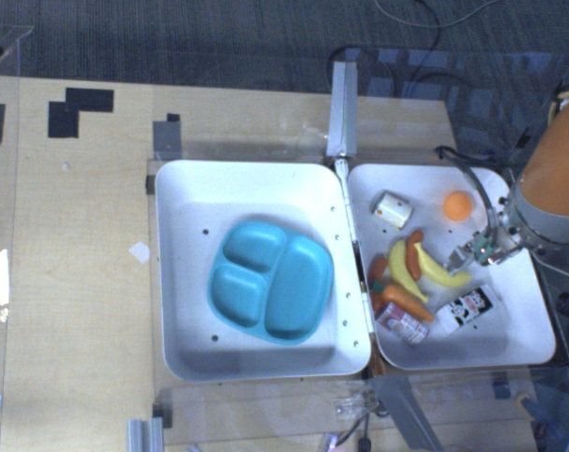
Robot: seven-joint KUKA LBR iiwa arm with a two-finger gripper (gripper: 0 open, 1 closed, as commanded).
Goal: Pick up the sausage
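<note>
Sausage (414,254) beside banana (426,269), gripper (482,249) perhaps above

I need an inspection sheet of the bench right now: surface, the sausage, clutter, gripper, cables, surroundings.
Surface: wooden bench bearing the left bin and the right bin, side by side.
Job's things: sausage lies in the right bin, touching the banana; not held.
Clutter: blue divided plate in the left bin; orange ball, carrot, small white box, black-and-white packet and red packet in the right bin.
Gripper: gripper low over the right bin, right of the banana; nothing seen between its fingers.
Cables: thin cable on the floor behind the bench.
Surroundings: dark carpet; black tape marks on the bench.
</note>
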